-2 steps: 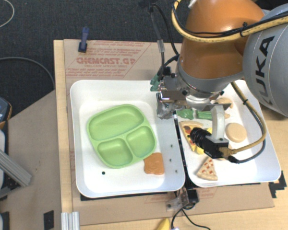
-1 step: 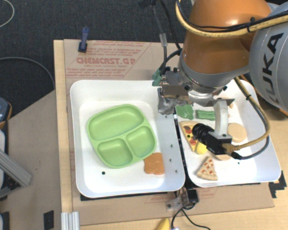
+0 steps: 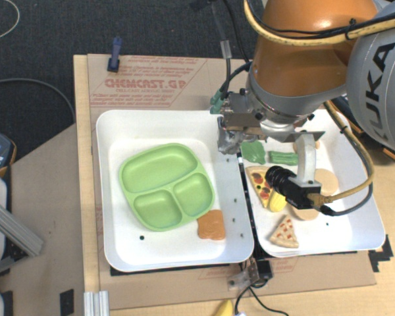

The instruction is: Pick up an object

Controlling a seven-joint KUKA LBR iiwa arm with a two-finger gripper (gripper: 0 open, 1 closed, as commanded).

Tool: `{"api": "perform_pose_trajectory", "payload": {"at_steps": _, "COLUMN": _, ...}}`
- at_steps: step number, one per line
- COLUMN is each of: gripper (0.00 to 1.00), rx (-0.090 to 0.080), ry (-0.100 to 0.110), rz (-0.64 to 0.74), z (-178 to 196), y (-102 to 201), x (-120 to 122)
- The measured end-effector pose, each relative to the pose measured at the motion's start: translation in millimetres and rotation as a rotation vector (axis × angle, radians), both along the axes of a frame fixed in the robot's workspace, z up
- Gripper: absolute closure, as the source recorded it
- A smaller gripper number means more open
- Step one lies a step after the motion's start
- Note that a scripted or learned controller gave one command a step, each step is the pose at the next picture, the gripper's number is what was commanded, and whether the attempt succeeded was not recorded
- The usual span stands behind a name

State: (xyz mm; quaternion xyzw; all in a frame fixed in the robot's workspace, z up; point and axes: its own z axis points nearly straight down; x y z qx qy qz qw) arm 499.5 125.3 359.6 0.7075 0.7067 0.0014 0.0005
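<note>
My gripper [image 3: 264, 142] hangs low over the back left part of the right bin [image 3: 362, 232], largely hidden under the orange and grey wrist. Just below it lie a green leaf-shaped toy [image 3: 253, 152] and a green bar [image 3: 284, 157]. Nearer the front of that bin are a pizza slice [image 3: 259, 182], a yellow piece [image 3: 276, 201], a tan round disc [image 3: 324, 180] and a second pizza slice [image 3: 284, 233]. Whether anything is held is hidden. The left bin [image 3: 112, 143] holds a green divided plate [image 3: 164, 186] and an orange-brown nugget [image 3: 211, 226].
A black cable [image 3: 291, 187] from the wrist droops over the toys in the right bin. The two bins meet along a raised white rim [image 3: 234, 196]. Brown cardboard [image 3: 145, 78] lies behind the bins, with a small blue clip [image 3: 114, 54] at its back edge.
</note>
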Motion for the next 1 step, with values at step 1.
{"api": "perform_pose_trajectory", "payload": {"at_steps": 1, "gripper": 1.00, "rx": 0.000, "ry": -0.002, "rz": 0.001, "z": 10.6, "y": 0.5, "x": 0.5}}
